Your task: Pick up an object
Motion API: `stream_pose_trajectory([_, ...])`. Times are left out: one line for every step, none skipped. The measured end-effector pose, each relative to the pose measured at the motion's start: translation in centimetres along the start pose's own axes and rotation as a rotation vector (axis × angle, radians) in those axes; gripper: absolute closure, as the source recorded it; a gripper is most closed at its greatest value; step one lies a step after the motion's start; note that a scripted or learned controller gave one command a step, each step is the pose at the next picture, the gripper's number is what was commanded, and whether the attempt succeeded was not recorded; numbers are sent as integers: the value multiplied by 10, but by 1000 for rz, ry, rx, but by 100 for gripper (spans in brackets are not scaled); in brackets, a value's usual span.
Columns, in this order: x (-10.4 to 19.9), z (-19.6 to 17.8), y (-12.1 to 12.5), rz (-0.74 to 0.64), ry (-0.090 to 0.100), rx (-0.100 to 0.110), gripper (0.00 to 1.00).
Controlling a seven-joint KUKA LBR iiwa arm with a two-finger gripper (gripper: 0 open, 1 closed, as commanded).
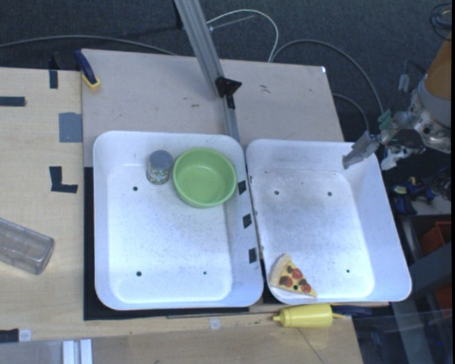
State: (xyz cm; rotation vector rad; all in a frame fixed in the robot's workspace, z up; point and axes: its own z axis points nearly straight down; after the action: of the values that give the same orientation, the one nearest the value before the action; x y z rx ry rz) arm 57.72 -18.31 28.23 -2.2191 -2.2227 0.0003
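**Gripper parked at the far rim, every candidate well away**

Your gripper (362,152) sits over the far right corner of the right bin (327,211), just at its rim, with nothing between its fingers. I cannot tell whether the jaws stand wide or narrow; they read as one grey wedge from this angle.

You have three candidates. The pizza slice toy (291,277) lies in the near left corner of the right bin, pressed close to the wall. The green bowl (205,177) and a small grey can (159,167) stand in the far part of the left bin (163,264), just beside each other, perhaps touching.

Watch for these risks:

- The pizza slice is flat and tucked into the corner. A finger could land on the bin's sloped wall and skate off, closing on air.
- Going for the can, a finger may clip the bowl's rim and shove both aside.
- The bowl is wide; the jaws would likely need to pinch its rim, and a centred descent would probably close on nothing.
- A yellow bottle (306,316) lies outside the bins at the near edge, beyond the rim.
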Motion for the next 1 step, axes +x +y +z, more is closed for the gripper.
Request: stream_pose_trajectory([0, 0, 0, -1, 0, 0, 0])
